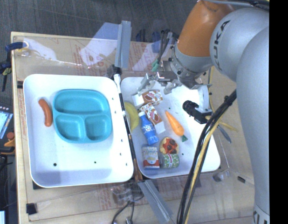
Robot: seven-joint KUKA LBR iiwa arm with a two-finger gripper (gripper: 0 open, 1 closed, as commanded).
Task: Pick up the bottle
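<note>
On the grey arm "KUKA" reads, its tool, spread apart, hanging above the blue bottle.

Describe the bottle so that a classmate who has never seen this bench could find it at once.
Start at the right-hand white bin, the crowded one. Near its middle lies the bottle, slanted, between a yellow banana on its left and an orange carrot on its right. It is the only blue thing in that bin, with a white cap end pointing up toward the end effector.
</note>
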